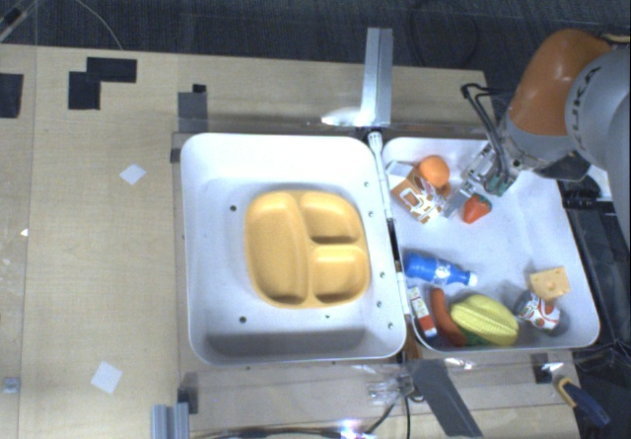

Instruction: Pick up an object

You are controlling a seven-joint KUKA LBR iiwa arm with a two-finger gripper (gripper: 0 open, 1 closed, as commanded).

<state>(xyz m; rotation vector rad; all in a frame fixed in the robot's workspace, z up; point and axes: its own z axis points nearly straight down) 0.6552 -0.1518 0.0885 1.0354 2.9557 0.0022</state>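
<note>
The gripper (480,182) is hanging low in the right bin (582,259), at its far end; whether it is grasping anything cannot be told. A strawberry (476,210) is lying just under it, touching or nearly so. An orange (432,172) and a small carton (416,198) are sitting just left of the strawberry. A blue bottle (436,272), a yellow corn cob (484,319), and a cheese wedge (549,283) are lying nearer the camera than the strawberry. A yellow divided tray (304,248) is resting in the left bin (212,230).

My workspace is evenly and brightly lit from overhead, the white bins (286,343) nearly washing out with a small glare spot on the metal post (378,72), soft shadows pooling along the left bin's near wall, and the whole picture slightly soft and grainy.
</note>
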